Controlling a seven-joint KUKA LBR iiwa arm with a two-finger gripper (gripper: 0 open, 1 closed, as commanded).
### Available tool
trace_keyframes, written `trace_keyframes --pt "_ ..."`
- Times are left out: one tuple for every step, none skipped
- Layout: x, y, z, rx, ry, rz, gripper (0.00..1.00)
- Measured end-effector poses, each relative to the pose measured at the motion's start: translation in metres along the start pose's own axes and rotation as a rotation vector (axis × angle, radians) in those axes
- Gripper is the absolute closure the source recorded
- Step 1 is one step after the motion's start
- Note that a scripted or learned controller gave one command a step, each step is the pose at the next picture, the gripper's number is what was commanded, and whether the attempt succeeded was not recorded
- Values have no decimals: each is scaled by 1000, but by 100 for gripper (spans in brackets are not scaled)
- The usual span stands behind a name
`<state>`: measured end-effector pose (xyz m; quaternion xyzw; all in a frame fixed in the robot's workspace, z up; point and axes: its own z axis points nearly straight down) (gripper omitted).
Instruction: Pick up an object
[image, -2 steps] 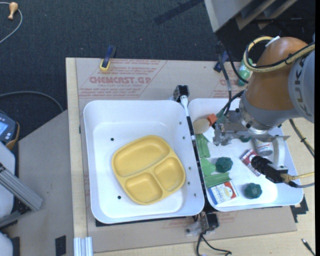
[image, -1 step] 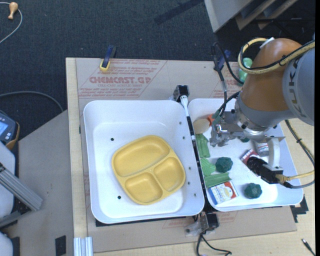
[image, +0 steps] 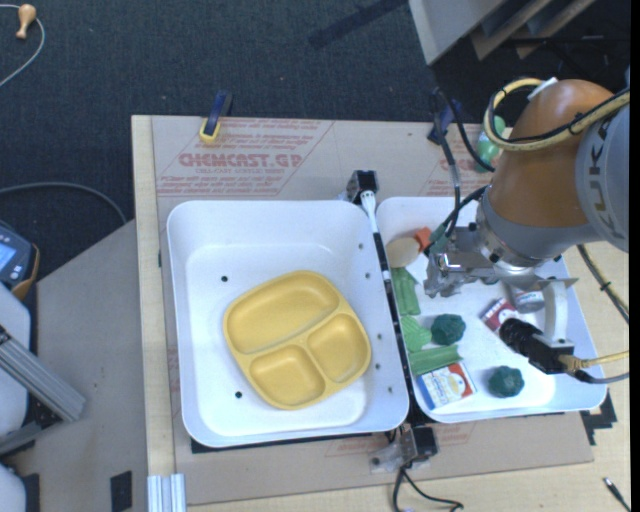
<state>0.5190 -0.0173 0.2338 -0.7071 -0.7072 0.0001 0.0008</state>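
Right bin (image: 560, 400), near edge: a dark green lump (image: 505, 381) and a red-and-white packet (image: 446, 384) are lodged. Mid-bin: a second green lump (image: 447, 328) beside a green strip (image: 405, 297), just toward the near-left of the end effector (image: 455, 272). End effector: hung low over the bin's far half; grip state cannot be told. Nothing is seen held.

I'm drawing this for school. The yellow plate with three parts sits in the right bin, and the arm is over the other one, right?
Not quite. The camera view shows the yellow plate in the left bin; the arm is over the other one, the right bin.
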Motion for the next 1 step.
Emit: trace_keyframes --pt "5 4 7 2 -1 0 100"
